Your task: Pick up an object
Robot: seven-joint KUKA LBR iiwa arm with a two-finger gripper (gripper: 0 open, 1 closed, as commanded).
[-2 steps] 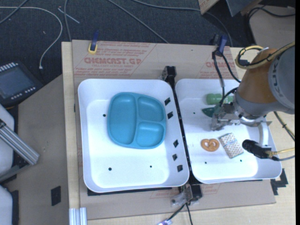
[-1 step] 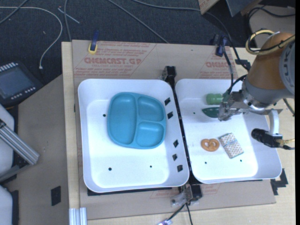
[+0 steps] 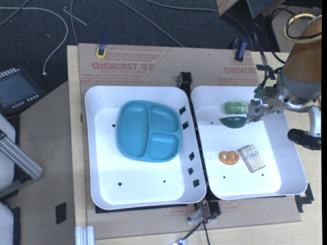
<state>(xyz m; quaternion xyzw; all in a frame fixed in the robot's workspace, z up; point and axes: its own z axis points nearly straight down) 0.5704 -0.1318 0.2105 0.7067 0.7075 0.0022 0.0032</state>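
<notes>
Objects for the pick lie in the right-hand bin: a pale green bottle-shaped item, a dark green leaf-shaped piece, a pretzel and a speckled packet, while the left bin holds a blue divided plate. Reaching in from the right, the tool hangs just beside the two green items, and whether it is apart or together cannot be told at this slant. A clean pick probably means centring over one green item, clear of its neighbour, then descending straight before closing.
</notes>
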